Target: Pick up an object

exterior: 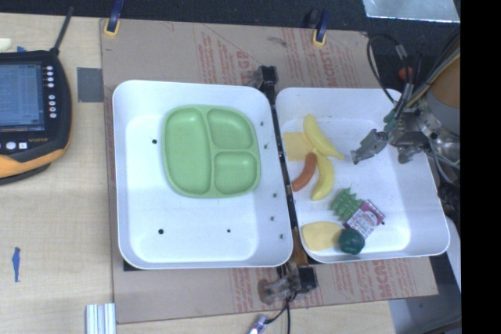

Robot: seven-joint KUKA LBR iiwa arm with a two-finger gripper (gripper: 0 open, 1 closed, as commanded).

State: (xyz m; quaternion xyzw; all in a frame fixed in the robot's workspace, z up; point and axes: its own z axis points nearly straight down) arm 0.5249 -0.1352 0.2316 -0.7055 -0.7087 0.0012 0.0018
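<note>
The right bin [407, 235] holds several small objects. Two yellow bananas [319, 135] [323, 181] lie beside an orange sausage [304, 170] and a pale yellow square [295, 144] near the bin's left wall. Toward the front are a green spiky piece [343, 203], a red and white packet [365, 217], a dark green ball [351, 243] and a yellow wedge [318, 234]. My gripper [381, 156] hovers over bare bin floor right of the bananas, open, with nothing between its fingers.
The left bin [141, 238] carries a green divided plate [211, 150]. A teach pendant [23, 113] lies on the bench at the far left. Cables [387, 59] trail behind the right bin. Both bins rest on cardboard [196, 43] held by clamps.
</note>
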